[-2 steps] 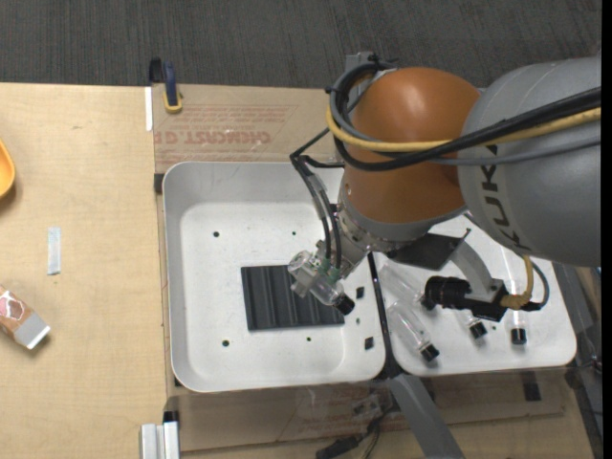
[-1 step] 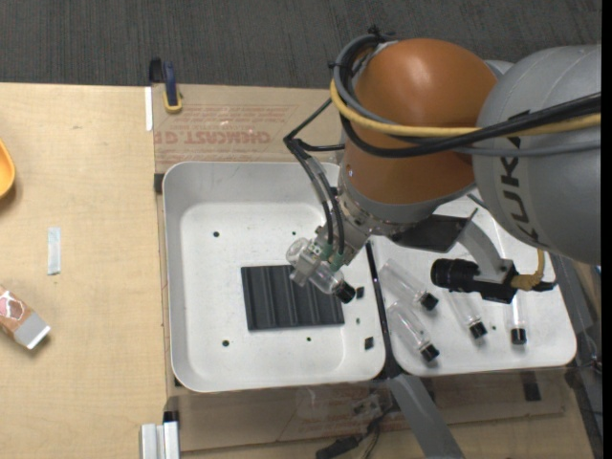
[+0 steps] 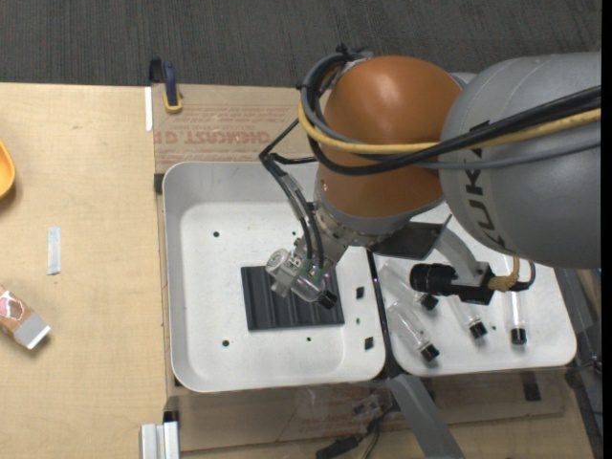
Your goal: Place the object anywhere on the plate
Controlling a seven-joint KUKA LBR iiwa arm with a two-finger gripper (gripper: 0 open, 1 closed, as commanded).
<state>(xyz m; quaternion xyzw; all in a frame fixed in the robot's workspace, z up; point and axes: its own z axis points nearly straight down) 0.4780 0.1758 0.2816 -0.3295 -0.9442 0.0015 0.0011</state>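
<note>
Clear glass vial (image 3: 284, 268) lies tilted, long axis diagonal, on black ribbed rectangular plate (image 3: 273, 304); end effector (image 3: 311, 273) grip indiscernible.

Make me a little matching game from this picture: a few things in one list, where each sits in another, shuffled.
Things:
1. dark ribbed plate
2. clear vials with black caps
3. hand
4. orange band

Places:
A. in the right bin
B. on the arm, above the wrist
C. flat on the floor of the left bin
D. just over the plate's upper right part

Pairs: 1-C, 2-A, 3-D, 4-B
</note>
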